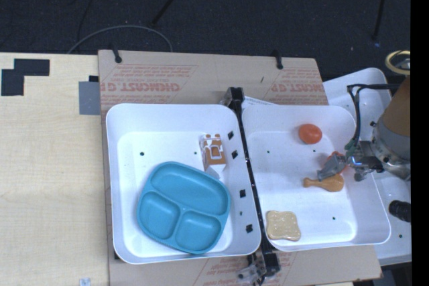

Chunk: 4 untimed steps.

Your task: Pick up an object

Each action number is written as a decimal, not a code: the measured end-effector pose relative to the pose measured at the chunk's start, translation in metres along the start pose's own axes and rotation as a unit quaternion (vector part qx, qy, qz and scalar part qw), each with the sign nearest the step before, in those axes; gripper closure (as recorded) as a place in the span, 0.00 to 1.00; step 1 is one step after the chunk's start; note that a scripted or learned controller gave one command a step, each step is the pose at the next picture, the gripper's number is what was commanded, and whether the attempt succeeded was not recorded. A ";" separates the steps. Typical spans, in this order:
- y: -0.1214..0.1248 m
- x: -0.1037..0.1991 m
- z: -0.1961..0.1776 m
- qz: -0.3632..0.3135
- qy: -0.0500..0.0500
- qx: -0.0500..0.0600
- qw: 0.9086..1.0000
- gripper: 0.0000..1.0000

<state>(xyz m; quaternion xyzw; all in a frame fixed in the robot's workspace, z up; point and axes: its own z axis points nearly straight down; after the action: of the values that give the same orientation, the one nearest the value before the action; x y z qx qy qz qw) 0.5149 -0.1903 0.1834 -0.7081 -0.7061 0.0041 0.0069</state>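
Nearest, on the front floor of the right bin [335, 228]: a pale toast-like slice [283, 225], lying flat and well clear of the arm. Across the divider, in the left bin [127, 157]: a blue divided plate [183, 207], with a small orange-and-white toy [214, 149] just behind it. Farther back in the right bin: a tan drumstick-shaped toy [325, 183], likely the target, with the gripper [333, 167] low over its thick end, touching it or just above. Cannot tell whether the pincer is open or closed, nor whether anything sits in it. Judged as the approach or grasp stage, with no lift yet. Next: settle squarely astride the drumstick, close firmly, then rise straight up. Farthest back: a round orange-red ball [310, 134], apart from the gripper.
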 end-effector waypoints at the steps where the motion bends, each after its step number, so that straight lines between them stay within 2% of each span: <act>1: 0.003 0.000 -0.007 -0.001 -0.001 -0.006 1.000 0.00; 3: 0.003 0.012 0.098 -0.001 -0.001 -0.006 1.000 0.00; 4: 0.003 0.010 0.085 0.001 -0.001 -0.007 1.000 1.00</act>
<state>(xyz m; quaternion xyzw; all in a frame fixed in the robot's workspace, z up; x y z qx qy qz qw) 0.5168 -0.1795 0.0985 -0.7086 -0.7056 0.0004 0.0013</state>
